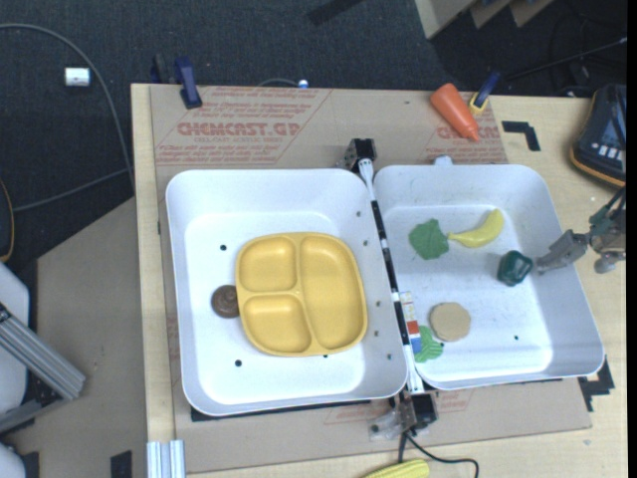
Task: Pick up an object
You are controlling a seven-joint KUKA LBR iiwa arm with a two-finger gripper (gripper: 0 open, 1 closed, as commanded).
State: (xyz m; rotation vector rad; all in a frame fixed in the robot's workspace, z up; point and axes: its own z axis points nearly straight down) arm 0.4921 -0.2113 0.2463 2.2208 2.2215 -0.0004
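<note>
1. The gripper [559,252] is seen at the right side of the right bin [528,192], with one grey finger [553,256] reaching leftward over the bin's rim; whether it is spread or closed cannot be told at this size, and nothing is seen held in it.
2. The finger's tip is placed just beside a dark green object [514,268], which lies on the bin floor (contact between the two cannot be judged).
3. The arm [609,235] is brought in low from the right edge, little of it being visible beyond the wrist parts.
4. In the right bin, a yellow banana [479,230] is laid near the back, touching or nearly touching a green leafy piece [429,239] on its left.
5. A tan round disc [450,322] is set toward the front of the same bin, with a small green item [429,346] just beside it at the front left wall.
6. In the left bin [199,207], a yellow divided tray [300,294] is placed at the middle, three compartments being shown.
7. A brown round object [225,301] is found against the tray's left edge.
8. An orange carrot-like item [456,113] is left on the bench behind the right bin.
</note>
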